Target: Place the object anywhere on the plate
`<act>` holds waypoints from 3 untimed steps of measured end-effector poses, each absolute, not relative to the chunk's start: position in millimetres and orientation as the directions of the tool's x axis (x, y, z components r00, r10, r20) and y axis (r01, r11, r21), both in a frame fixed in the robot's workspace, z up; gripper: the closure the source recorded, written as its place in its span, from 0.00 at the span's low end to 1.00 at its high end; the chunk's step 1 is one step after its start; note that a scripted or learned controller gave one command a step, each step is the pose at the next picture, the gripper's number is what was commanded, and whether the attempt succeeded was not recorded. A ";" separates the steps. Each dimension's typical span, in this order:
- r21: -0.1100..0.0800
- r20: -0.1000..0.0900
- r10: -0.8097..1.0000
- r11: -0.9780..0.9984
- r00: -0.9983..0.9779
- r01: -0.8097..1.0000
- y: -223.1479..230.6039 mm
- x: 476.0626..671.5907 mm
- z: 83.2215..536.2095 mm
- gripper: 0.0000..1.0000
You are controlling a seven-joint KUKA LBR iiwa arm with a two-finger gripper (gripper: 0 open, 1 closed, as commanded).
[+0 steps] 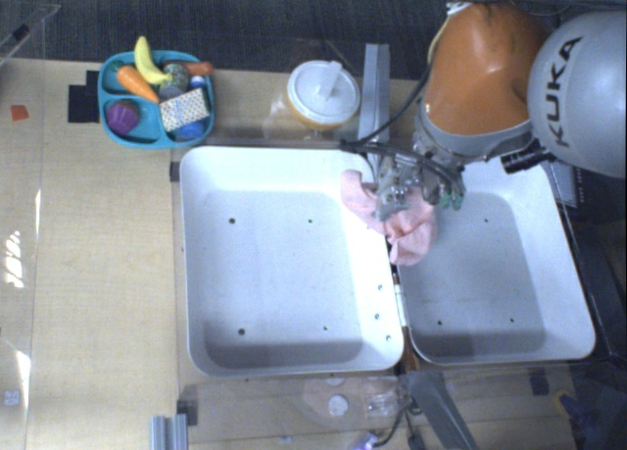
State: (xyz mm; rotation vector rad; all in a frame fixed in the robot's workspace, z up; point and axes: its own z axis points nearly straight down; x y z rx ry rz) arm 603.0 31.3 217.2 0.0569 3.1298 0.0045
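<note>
Looking down, you cannot tell how the gripper [407,186] is set; the orange-banded wrist [485,66] marked KUKA hides it. A soft, crumpled pink cloth [411,227] drapes across the rims where the left bin [284,262] meets the right bin [509,281], just beneath the gripper.

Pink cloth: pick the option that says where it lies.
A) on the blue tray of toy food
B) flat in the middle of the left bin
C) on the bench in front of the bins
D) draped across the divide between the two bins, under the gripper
D: the pink cloth straddles the adjoining rims of the left bin and right bin, directly beneath the gripper.
</note>
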 end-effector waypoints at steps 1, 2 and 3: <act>0.004 -0.012 -0.003 1.000 -1.000 -0.003 80.8 598.9 222.5 1.00; 0.004 -0.009 -0.005 1.000 -1.000 -0.005 127.6 576.8 225.7 1.00; 0.004 -0.009 -0.005 1.000 -1.000 -0.005 127.3 576.9 225.8 0.00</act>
